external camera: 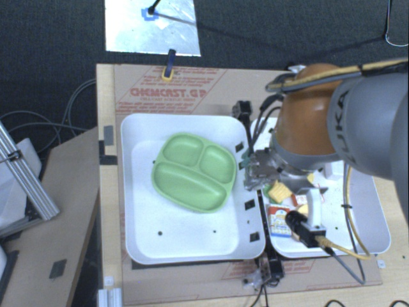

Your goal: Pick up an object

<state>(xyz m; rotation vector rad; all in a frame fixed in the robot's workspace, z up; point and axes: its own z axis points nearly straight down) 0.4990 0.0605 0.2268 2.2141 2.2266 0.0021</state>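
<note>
A green divided plate point(193, 171) lies in the left white bin point(144, 235). In the right white bin point(377, 232) I see a yellow block point(278, 191) and a small red, white and blue carton point(278, 220) near the bin's left wall. My gripper point(263, 175) hangs low over the left part of the right bin, just beside the yellow block. The orange band and grey arm point(319, 120) cover much of that bin and hide what lies under them.
The two bins stand side by side on a cardboard sheet point(172, 88). Black clips point(250, 204) sit along the wall between the bins. A shiny metal sheet point(151, 18) lies beyond the bench at the back.
</note>
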